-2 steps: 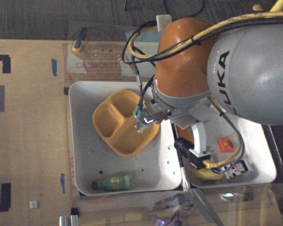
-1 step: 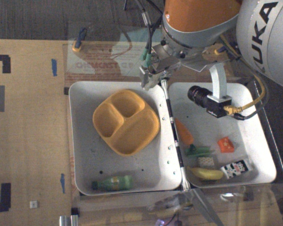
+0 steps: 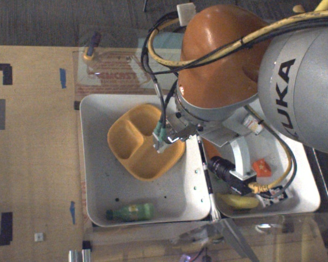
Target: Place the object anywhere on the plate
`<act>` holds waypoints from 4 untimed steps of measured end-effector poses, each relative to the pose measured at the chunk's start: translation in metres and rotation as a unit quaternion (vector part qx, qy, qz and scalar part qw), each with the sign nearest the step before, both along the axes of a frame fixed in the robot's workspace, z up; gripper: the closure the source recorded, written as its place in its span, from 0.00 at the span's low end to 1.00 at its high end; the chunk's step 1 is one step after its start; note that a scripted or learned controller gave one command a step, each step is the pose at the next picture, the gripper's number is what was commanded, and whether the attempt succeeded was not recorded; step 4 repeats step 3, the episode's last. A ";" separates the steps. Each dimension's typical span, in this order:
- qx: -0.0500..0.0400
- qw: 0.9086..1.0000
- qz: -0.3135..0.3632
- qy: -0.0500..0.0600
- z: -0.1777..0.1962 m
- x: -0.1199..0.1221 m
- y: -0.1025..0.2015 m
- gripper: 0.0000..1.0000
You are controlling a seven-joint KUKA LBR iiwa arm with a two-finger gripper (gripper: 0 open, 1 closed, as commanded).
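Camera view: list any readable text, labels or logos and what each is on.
"KUKA" — black letters on the arm's grey housing, running vertically; the top is cut off by the orange band.
Reddish printed sheet taped to the bench above the left bin: has lettering, too blurred to read.
Green bottle in the left bin: label too small to read.
Yellow plate: no markings visible.

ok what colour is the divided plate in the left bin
Yellow-orange; the plate shows best in the camera view.
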State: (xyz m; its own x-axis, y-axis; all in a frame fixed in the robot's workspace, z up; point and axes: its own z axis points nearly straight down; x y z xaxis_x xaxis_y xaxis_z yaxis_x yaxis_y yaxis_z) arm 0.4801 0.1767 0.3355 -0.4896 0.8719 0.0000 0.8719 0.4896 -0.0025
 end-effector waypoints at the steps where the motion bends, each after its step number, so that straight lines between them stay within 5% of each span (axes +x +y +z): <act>1: -0.001 0.985 -0.170 -0.001 0.059 0.000 0.016 1.00; 2: -0.001 0.991 -0.132 0.000 -0.081 0.001 0.022 1.00; 3: -0.001 0.976 -0.218 -0.001 0.065 0.108 0.022 1.00; 4: -0.001 0.976 -0.218 -0.001 0.065 0.108 0.022 1.00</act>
